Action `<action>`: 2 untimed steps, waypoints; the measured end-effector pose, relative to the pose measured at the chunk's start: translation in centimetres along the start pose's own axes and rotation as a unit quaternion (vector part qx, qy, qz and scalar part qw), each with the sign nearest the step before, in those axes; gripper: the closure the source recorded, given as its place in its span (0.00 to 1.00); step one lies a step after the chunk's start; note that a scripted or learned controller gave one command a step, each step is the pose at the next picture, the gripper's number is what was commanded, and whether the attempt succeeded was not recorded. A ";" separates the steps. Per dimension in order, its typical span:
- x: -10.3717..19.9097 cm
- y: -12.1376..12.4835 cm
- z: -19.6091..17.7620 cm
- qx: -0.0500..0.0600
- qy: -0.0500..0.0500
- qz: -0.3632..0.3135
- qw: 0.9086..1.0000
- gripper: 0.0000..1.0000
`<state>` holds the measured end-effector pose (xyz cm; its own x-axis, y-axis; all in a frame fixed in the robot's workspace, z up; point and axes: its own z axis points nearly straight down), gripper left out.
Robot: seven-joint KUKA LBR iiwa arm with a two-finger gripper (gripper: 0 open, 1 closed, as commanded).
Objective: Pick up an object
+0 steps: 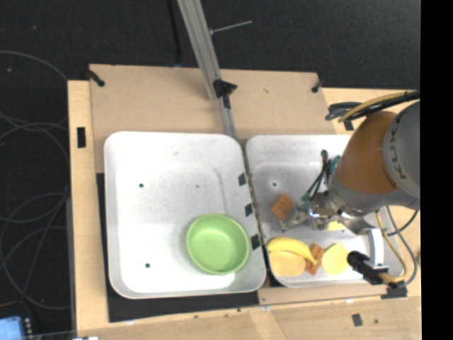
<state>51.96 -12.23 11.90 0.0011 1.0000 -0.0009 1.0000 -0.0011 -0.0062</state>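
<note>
My gripper [291,218] reaches down into the right bin [283,154], below the arm's orange band [368,158]. A small brown block [282,205] lies right beside the gripper's tip, on its upper left; I see nothing clearly held. Along the bin's front edge lie a yellow banana-like piece over a pale yellow round object [286,256], a small orange piece [313,254] and another yellow round object [334,258]. A green bowl [217,243] sits in the left bin [156,183], near its front right corner.
The divider between the two bins [249,197] runs just left of the gripper. A slanted metal pole [202,41] rises from behind the bins. The arm's body and cables [382,190] cover the right bin's right side.
</note>
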 end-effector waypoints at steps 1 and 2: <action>0.1 0.3 -1.4 -0.005 0.001 0.002 1.000 1.00; -0.6 1.2 -6.3 -0.006 0.000 -0.002 1.000 1.00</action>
<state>53.18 -12.79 18.15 -0.0031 1.0000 -0.0014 1.0000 0.0031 0.0066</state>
